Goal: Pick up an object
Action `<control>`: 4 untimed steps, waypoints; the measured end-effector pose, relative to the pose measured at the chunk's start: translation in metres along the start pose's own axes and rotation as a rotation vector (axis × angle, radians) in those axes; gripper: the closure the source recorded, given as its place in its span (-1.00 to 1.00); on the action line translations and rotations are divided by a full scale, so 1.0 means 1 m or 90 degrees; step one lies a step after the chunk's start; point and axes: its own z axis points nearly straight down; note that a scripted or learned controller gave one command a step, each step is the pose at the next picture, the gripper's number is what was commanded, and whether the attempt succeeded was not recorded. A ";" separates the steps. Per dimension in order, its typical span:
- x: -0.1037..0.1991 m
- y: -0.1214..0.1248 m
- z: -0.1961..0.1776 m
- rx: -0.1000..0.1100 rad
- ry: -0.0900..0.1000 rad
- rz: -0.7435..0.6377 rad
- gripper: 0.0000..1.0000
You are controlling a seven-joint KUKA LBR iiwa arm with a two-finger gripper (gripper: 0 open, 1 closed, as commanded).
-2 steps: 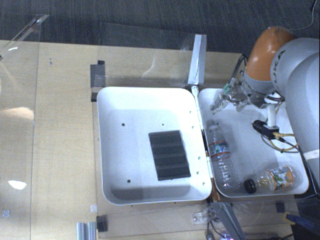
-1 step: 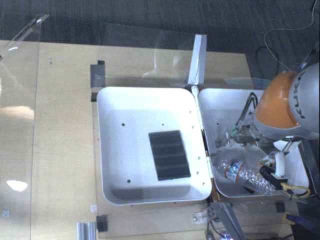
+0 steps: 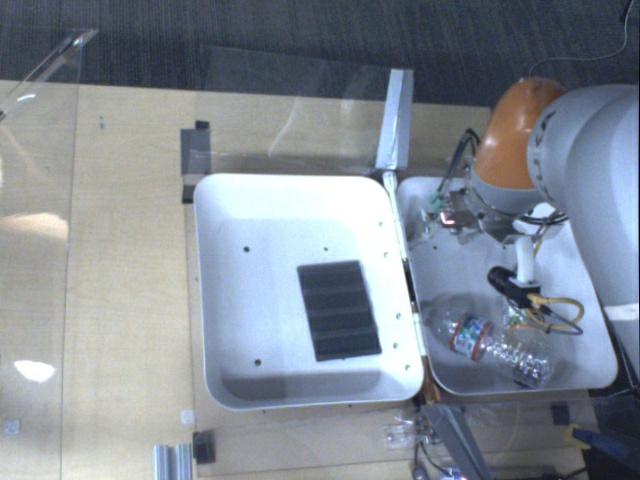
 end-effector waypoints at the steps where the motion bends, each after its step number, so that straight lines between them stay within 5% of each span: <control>1: -0.044 -0.071 -0.002 -0.001 -0.002 -0.096 -1.00; 2: -0.065 -0.084 -0.002 -0.002 -0.002 -0.118 -1.00; 3: -0.079 0.033 0.000 0.007 0.001 -0.116 -1.00; 4: -0.123 -0.020 0.001 0.002 -0.001 -0.014 -1.00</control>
